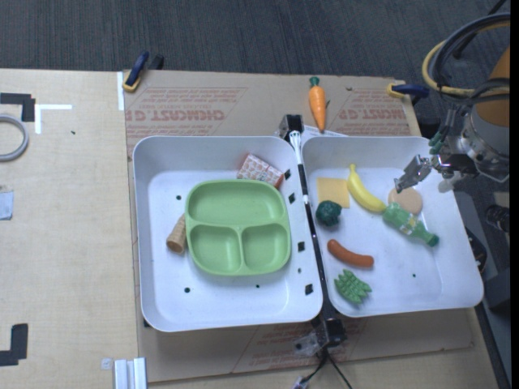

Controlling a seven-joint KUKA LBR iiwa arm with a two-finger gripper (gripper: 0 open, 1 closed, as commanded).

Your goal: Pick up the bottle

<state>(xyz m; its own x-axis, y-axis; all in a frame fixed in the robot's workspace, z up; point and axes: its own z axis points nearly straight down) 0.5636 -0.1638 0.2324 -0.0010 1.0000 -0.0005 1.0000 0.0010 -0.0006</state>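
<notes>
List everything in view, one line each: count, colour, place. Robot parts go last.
bottle: 1, green, lying in the right bin, near its right side
banana: 1, yellow, right bin, upper middle
cheese slice: 1, yellow, right bin, left of the banana
broccoli: 1, dark green, right bin, left part
sausage: 1, red-orange, right bin, lower middle
leafy piece: 1, green, right bin, bottom
divided plate: 1, light green, left bin, centre
carton: 1, red and white, left bin, behind the plate
cone: 1, tan, left bin, left of the plate
carrot: 1, orange, on the cardboard behind the bins
bins: 2, white, side by side
gripper: 1, grey, above the right bin's upper right
</notes>
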